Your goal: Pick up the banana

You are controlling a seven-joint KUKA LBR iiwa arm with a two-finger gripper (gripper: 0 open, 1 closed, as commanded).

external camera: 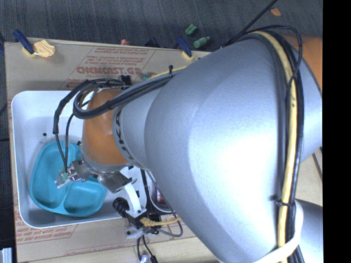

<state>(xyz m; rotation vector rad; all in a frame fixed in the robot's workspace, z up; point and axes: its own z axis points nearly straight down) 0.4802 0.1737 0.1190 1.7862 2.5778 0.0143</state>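
My grey arm with its orange band [101, 127] reaches from the right across the bench and down into the left white bin [24, 108]. The wrist hangs over a blue bowl-like object [46, 177] lying at the bin's near side. The arm's bulk covers the gripper and much of both bins. I see no banana among the things that show.
Black cables [71, 106] loop from the wrist over the left bin. The bins rest on a brown cardboard sheet [109, 62] held by blue clamps [24, 43]. Small green bits [196, 37] lie on the dark floor beyond the bench.
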